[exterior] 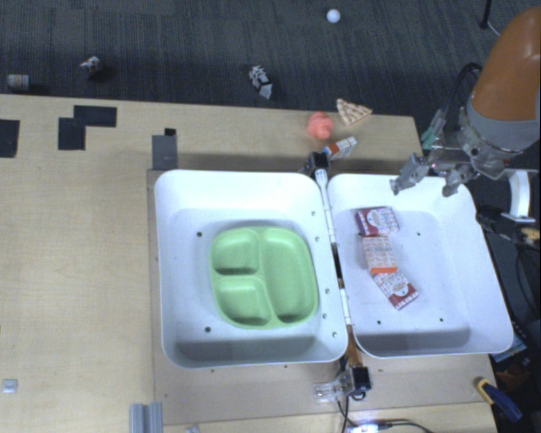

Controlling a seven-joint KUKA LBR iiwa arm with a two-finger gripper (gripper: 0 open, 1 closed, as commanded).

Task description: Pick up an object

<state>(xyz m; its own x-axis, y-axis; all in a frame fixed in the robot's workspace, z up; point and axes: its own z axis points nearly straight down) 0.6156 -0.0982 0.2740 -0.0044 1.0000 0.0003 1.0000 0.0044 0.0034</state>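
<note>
**A:** Where is the arm?

**B:** It comes in at the upper right, its orange band and grey wrist above the far right corner of the right bin [473,279]. The gripper [429,176] hangs over that bin's far rim, its two fingers spread apart, one toward the left and one toward the right. Nothing sits between them.

**A:** And what is there to pick up?

**B:** Two flat packets lie on the right bin's floor, well apart from the gripper. The far packet [375,221] is reddish-brown and white and lies near the middle of the bin, toward the far side. The long packet [388,272], white with red and orange print, starts just beside it and runs toward the near right at a slant. Their ends look to be touching, though I cannot tell for sure.

**A:** The left bin?

**B:** The left bin [182,254] holds a green divided tray [264,276], lying flat in the middle, with three compartments.

**A:** Anything outside the bins?

**B:** On the bench beyond the far rims lie a pink ball [319,125], a tan wedge-shaped piece [353,111] just to its right, and a small tube-like thing [341,148] with an orange part, near the gap between the bins. Farther off, on the dark floor, sit a few small bits and a white ball [333,15].
</note>
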